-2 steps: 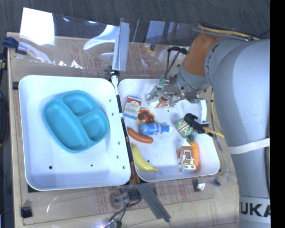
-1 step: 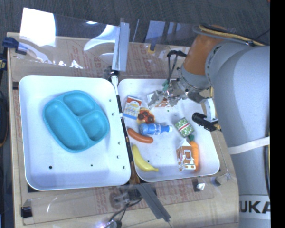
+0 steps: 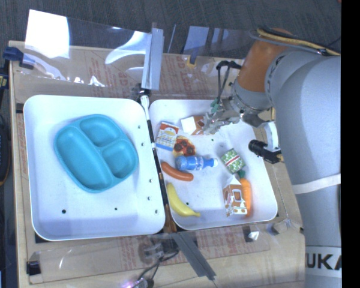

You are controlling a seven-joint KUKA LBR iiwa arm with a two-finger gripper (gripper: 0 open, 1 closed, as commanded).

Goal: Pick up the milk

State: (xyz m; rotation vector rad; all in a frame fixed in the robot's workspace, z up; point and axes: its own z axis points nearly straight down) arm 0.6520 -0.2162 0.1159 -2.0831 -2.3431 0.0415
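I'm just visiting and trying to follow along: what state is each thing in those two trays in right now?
Milk carton: lying on its side, right bin.
Blue bottle: lying flat.
Banana: lying by the bin's left wall.
Sausage: lying flat.
Carrot: beside the milk carton.
Blue divided plate: in left bin, nothing on it.
Claw: low over right bin's far end.

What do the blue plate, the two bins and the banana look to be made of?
Blue plate: moulded plastic, semi-matte, with smooth rounded dividers between three compartments. Left bin and right bin: white plastic, slightly glossy, with soft rounded rims and small holes in the left one's floor. Banana: probably a plastic toy, given its uniform yellow and slight sheen, though I can't be sure.
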